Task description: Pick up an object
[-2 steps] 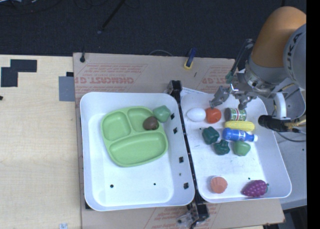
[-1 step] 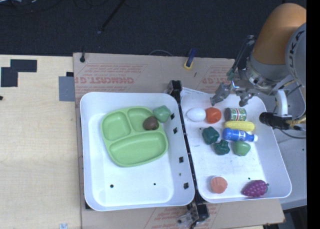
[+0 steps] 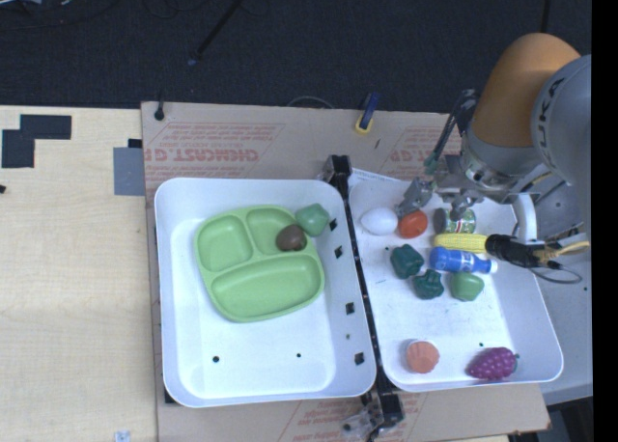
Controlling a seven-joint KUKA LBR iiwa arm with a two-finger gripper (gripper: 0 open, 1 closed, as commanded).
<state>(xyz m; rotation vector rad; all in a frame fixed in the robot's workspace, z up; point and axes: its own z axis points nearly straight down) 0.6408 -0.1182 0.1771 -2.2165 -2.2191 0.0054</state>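
My gripper (image 3: 439, 205) hangs open over the back of the right bin (image 3: 541, 334), with nothing between its fingers (image 3: 417, 195). Just below its left finger lies a small red-orange fruit (image 3: 412, 225), and a white egg (image 3: 379, 221) lies to the left of that. Under the right finger is a yellow corn cob (image 3: 460, 242) with a blue bottle (image 3: 462, 261) beside it. Two dark green peppers (image 3: 407, 261) (image 3: 428, 284) and a light green pepper (image 3: 466, 286) cluster in the middle of the bin. A peach (image 3: 422, 356) and purple grapes (image 3: 492, 364) lie near the front edge.
The left bin (image 3: 183, 334) holds a green divided plate (image 3: 259, 281) with a brown ball (image 3: 291, 237) on it and a pale green object (image 3: 312, 219) at the plate's back right edge. A black divider (image 3: 352, 276) separates the bins.
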